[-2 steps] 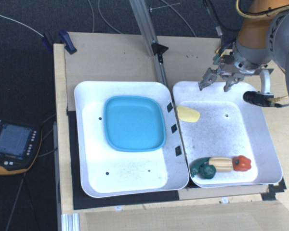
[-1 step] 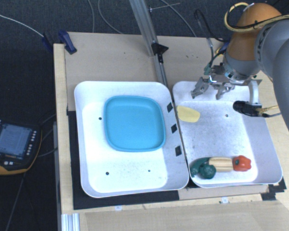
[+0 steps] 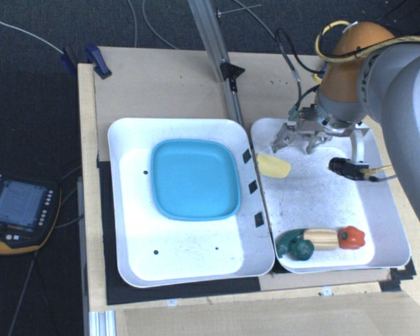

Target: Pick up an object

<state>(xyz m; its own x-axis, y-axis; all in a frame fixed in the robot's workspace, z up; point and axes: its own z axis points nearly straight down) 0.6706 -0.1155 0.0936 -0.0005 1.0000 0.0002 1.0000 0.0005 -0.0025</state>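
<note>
Gripper (image 3: 296, 139) spread, nothing between fingers — above right bin's (image 3: 385, 208) far edge, near yellow piece (image 3: 274, 165).

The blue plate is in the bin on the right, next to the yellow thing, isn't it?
Not quite. The camera view shows the blue plate in the left bin. The yellow thing lies in the right bin, near the gripper.

overhead slanted view, both bins (image 3: 126, 208), bench (image 3: 161, 82)
</note>
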